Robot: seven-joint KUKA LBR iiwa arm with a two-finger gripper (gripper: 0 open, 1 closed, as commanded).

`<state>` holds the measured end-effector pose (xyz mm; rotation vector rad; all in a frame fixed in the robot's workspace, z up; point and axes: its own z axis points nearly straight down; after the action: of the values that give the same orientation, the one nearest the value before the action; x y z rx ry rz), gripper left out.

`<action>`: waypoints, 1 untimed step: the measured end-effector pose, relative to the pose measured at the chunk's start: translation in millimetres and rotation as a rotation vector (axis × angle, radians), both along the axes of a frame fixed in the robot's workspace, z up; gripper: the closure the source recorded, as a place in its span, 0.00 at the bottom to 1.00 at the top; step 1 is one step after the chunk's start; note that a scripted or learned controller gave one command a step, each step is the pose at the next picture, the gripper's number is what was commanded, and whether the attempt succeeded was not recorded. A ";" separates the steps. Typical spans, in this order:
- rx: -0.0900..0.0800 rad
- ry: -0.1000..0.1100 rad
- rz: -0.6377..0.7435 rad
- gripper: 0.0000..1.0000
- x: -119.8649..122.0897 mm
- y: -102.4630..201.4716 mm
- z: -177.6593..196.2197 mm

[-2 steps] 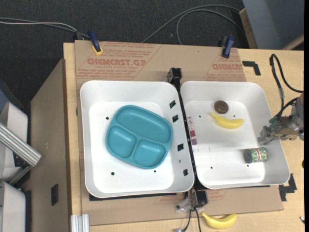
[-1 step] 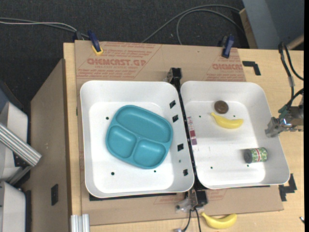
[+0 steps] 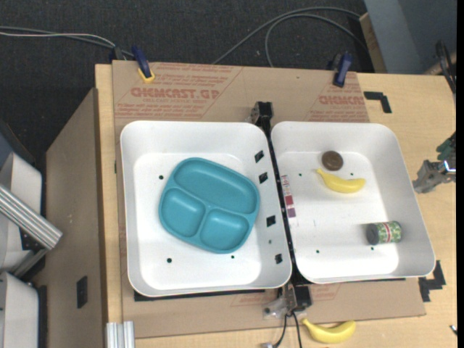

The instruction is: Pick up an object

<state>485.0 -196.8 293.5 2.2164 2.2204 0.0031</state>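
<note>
In the right bin (image 3: 406, 263) lie a yellow banana (image 3: 341, 183), a small brown round object (image 3: 332, 160) just above it, and a small green-labelled can (image 3: 383, 233) on its side near the bin's right wall. A teal divided plate (image 3: 209, 204) rests in the left bin (image 3: 145, 267). My gripper (image 3: 437, 171) is at the view's right edge, outside the right bin's right rim, well apart from all the objects and partly cut off by the frame.
A second banana (image 3: 330, 330) lies on the bench below the bins. Black clips (image 3: 262, 112) join the bins along the middle divider. Blue clamps (image 3: 142, 62) hold the cardboard at the back. Cables run across the dark floor behind.
</note>
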 end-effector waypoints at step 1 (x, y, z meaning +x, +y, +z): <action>0.004 0.006 0.003 1.00 22.9 48.4 -19.2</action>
<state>507.9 -148.4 274.3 2.2186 2.2283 -0.0002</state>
